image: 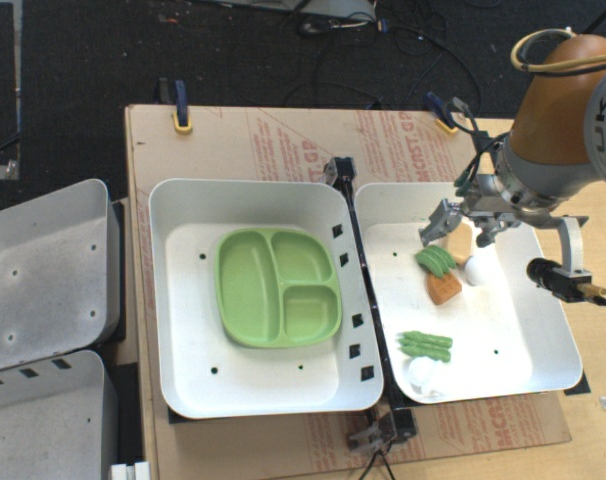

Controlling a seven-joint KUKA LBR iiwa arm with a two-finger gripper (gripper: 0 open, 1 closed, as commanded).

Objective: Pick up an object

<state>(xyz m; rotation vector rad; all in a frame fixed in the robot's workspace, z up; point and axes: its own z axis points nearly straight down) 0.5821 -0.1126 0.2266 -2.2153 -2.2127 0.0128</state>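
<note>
Toy food [439, 273] lay clustered in the right bin [543, 358], just below the end effector [463, 226], whose fingers were spread apart, grasping nothing

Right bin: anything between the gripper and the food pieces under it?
Nothing visible. The gripper hangs over the right bin, just above the cluster: green piece, orange-brown piece, small white piece. The green beans and another white item lie nearer the front rim, apart.
</note>
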